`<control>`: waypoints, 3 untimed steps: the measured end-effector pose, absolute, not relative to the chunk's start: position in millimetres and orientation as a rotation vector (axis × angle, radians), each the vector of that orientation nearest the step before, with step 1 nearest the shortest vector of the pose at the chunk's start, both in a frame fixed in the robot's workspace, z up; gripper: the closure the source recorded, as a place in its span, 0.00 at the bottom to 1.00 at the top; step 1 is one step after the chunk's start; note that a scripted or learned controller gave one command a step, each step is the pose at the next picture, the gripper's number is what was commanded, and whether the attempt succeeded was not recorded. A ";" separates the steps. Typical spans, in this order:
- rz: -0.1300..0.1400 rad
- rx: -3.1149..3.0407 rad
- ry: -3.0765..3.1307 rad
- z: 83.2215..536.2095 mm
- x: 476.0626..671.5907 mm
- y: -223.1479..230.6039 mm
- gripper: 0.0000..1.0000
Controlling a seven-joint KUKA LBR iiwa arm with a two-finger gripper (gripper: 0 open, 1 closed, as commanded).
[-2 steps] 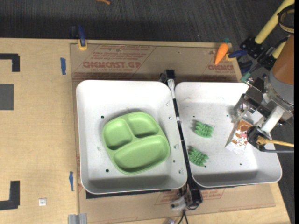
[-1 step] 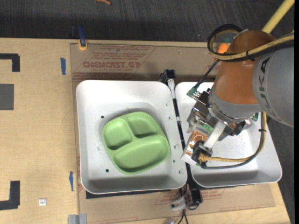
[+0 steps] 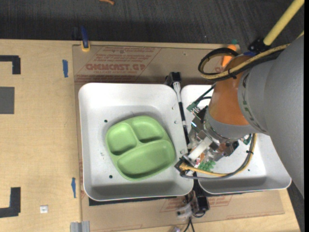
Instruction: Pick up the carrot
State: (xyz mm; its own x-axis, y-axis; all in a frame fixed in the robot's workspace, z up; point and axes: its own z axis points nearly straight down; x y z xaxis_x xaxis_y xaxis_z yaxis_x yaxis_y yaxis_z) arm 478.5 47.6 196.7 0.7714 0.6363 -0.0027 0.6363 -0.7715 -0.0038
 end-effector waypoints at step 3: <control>0.002 -2.379 -2.049 312.2 479.5 -30.1 0.00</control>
